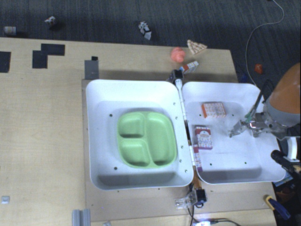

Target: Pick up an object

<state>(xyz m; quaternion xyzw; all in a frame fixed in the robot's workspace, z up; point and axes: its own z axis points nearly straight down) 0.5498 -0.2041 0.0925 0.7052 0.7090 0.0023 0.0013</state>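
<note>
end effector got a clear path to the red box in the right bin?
Probably yes. The end effector sits inside the right bin, just right of the red box. Only bare bin floor lies between them; the orange-white box lies off to the side.

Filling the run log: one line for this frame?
arm: over right bin | tool: above bin floor, nothing seen held | nearby: red box, orange box | left bin: green tray

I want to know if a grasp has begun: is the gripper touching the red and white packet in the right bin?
Apart. The camera view shows bare white bin floor between the gripper and the red and white packet, which lies flat near the right bin's left side.
</note>
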